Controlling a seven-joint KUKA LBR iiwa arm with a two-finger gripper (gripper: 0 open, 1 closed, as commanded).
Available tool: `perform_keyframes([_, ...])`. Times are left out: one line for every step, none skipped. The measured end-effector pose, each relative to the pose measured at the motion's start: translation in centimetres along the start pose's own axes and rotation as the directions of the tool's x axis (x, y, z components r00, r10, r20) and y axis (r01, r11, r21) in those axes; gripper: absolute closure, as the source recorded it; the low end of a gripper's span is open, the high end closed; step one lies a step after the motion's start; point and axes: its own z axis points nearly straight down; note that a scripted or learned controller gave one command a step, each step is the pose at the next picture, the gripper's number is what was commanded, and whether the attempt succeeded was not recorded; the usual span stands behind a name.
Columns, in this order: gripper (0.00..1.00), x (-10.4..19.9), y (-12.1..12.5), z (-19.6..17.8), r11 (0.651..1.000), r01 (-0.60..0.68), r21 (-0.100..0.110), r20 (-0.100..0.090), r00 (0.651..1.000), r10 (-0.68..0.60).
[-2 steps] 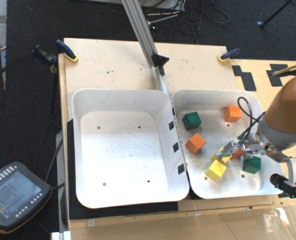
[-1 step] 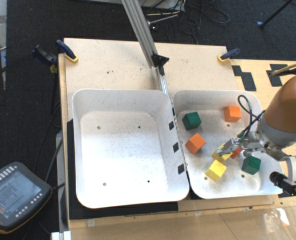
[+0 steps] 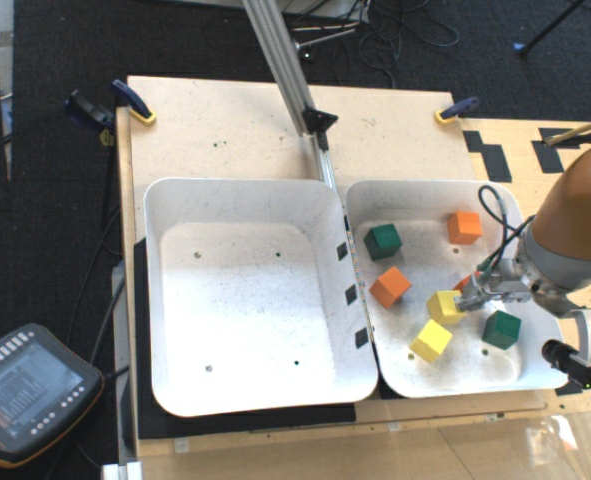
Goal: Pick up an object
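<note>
**Arm low in the right bin, beside a yellow cube**

Dark carpet surrounds the pale bench (image 3: 235, 128) on my feed, with cables trailing across the floor at the top and a teach pendant (image 3: 20, 393) lying at the lower left. A slanted metal pole (image 3: 280, 53) comes down from above and ends near the seam between the two white bins.

I see the left bin (image 3: 155, 268) with only dark specks on its floor. The right bin (image 3: 400, 383) holds the blocks: a green cube (image 3: 382, 240) near its upper left, an orange cube (image 3: 464, 227) toward the upper right, another orange cube (image 3: 390, 287) near the middle, a yellow cube (image 3: 444, 306) just right of that, a second yellow cube (image 3: 431, 341) below it, and a second green cube (image 3: 501, 329) toward the lower right.

The arm (image 3: 575, 218) reaches in from the right, and the gripper (image 3: 472, 296) sits low, right against the upper yellow cube's right side, with a bit of red showing beside it. I cannot tell from this angle whether the claw is open or closed, or whether it has hold of anything.
</note>
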Motion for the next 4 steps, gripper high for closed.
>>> perform_keyframes([1.0,-0.5,1.2,-5.4,1.0,0.003,0.015,-0.003,1.0,-0.003])
perform_keyframes([1.0,-1.4,1.2,-10.1,1.0,0.002,0.014,-0.002,1.0,-0.002])
perform_keyframes([1.0,-1.5,1.5,-15.4,1.0,0.003,0.013,-0.002,1.0,-0.003])
perform_keyframes([1.0,2.9,3.5,-14.9,1.0,0.007,0.019,-0.005,1.0,-0.007])
